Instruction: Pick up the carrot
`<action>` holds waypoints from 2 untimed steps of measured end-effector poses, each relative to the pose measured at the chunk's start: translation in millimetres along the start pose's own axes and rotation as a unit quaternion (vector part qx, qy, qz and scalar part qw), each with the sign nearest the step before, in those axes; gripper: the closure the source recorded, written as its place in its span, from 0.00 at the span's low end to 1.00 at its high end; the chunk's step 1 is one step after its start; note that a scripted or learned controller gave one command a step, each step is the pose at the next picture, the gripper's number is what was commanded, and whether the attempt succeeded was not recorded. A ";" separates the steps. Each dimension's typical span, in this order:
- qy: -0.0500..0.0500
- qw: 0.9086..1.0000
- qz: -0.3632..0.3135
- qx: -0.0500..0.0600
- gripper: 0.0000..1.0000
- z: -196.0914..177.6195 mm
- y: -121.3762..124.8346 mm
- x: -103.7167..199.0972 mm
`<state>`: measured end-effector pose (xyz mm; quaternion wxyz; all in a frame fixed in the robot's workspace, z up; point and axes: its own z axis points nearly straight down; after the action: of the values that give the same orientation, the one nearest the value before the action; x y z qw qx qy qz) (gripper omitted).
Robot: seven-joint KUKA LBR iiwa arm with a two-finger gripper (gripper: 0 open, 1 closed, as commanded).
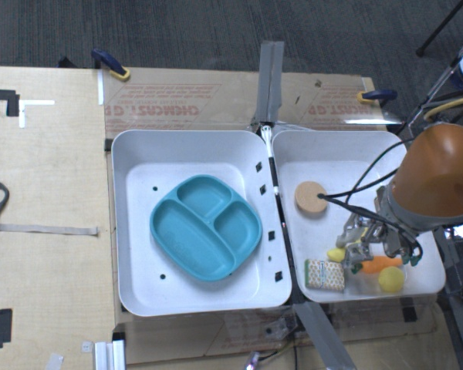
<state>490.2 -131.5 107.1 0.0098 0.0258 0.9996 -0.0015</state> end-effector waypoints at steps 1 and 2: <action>0.007 0.993 -0.120 -0.002 1.00 -106.0 -27.4 -41.7; 0.006 0.980 -0.197 -0.003 1.00 -166.7 -88.9 -41.5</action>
<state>523.8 -221.9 274.9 0.0033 -0.1718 0.9851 -0.0007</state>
